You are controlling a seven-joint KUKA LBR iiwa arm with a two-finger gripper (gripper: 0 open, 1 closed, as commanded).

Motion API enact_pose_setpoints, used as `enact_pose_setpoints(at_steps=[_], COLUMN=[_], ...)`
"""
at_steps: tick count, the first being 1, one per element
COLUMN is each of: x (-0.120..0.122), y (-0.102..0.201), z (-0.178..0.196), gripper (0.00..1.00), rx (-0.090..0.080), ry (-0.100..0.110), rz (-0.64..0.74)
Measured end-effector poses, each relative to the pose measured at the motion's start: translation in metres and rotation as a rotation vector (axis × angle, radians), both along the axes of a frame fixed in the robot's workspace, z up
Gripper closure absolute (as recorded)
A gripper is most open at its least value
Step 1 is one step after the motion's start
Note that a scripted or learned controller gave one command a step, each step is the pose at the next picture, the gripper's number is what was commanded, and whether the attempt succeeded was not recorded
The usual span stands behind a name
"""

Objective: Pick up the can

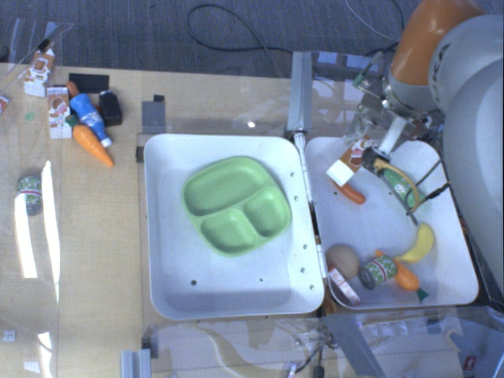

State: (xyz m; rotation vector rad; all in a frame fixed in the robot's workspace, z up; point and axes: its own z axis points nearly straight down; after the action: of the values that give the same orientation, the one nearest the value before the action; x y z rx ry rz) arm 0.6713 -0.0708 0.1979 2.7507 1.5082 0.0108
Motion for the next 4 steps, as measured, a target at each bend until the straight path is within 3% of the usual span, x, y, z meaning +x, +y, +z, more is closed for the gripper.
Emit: enact_pose_setpoints(at_steps=[1,2,3,4], x=[0.002,-0.027,-0.018,-0.018], y=[0.002,-0.054,-0.035,-0.035], z=[0.012,-0.030,0.007,0.007], gripper=[1.00,1.00,1.00,0.00], rx=[-0.001,0.000,0.002,0.002], ry=[-0.004,0.005,0.005,0.005], rz=[0.010,-0.013,-0.306,-0.305])
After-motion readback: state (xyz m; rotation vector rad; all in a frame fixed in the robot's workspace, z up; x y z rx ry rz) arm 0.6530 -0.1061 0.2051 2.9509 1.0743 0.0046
